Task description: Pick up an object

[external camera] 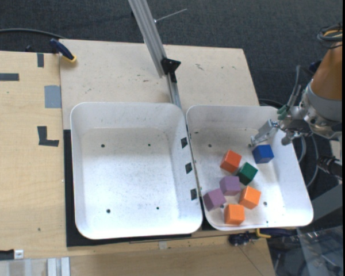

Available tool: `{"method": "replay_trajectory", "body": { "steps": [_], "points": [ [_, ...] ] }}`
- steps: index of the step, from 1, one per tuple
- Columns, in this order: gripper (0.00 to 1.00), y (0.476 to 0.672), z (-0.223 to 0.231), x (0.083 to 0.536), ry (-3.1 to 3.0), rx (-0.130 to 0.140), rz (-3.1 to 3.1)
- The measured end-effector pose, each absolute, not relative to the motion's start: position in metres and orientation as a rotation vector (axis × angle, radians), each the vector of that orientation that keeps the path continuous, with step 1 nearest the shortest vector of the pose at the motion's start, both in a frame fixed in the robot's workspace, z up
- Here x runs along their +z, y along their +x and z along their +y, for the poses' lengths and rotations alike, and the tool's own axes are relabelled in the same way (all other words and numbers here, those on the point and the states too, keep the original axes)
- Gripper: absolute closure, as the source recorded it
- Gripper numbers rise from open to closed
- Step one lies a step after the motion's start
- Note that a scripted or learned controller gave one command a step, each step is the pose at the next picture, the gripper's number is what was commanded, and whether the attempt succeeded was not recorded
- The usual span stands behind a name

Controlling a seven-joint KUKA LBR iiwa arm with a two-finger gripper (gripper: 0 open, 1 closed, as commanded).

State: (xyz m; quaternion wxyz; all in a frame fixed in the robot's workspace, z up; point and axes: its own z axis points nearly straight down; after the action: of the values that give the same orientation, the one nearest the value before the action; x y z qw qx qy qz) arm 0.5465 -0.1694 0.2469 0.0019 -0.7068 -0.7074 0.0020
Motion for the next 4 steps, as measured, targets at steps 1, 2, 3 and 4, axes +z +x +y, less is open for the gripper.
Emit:
{"method": "replay_trajectory", "body": {
  "steps": [1, 2, 3, 4],
  "points": [
    [0.0, 0.544, -0.159, 0.187, -2.215, 0.007, -2.218],
    [0.0, 0.538, -0.163, 0.124, -2.216, 0.008, -2.217],
    [1.0, 0.54, -0.163, 0.138, -2.217, 0.002, -2.222],
    [1.0, 0.538, -0.163, 0.2, -2.223, -0.004, -2.227]
  ]
}}
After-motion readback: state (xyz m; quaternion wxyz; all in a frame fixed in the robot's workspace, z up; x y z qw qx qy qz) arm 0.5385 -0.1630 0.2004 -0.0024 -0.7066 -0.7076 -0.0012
